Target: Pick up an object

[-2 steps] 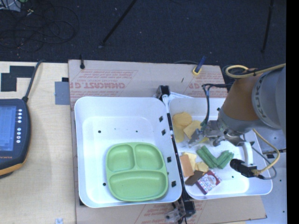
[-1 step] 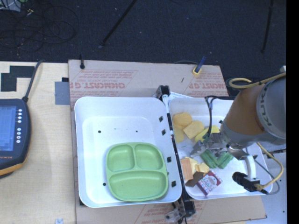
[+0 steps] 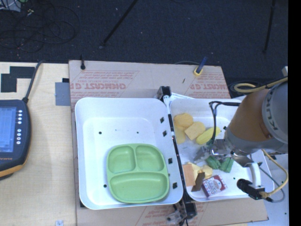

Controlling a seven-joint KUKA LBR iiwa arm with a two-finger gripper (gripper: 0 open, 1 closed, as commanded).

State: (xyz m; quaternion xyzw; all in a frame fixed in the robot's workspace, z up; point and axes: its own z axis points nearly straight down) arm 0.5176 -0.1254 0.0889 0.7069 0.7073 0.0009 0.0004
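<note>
The right bin (image 3: 188,103) holds a heap of small things. Yellow foam pieces (image 3: 188,126) and a yellow banana-like piece (image 3: 205,135) lie toward its far left. An orange block (image 3: 189,172), a brown piece (image 3: 198,181) and a red packet (image 3: 214,186) sit at its near side. Green pieces (image 3: 221,164) lie in the middle. My gripper (image 3: 207,153) is down in this bin, just left of the green pieces and below the yellow ones. The arm's orange band (image 3: 249,119) hides the bin's right part.
The left bin (image 3: 94,112) bears a green divided plate (image 3: 137,172) at its near right. A black divider with clips (image 3: 170,140) runs between the two bins. A teach pendant (image 3: 11,135) lies on the bench at far left.
</note>
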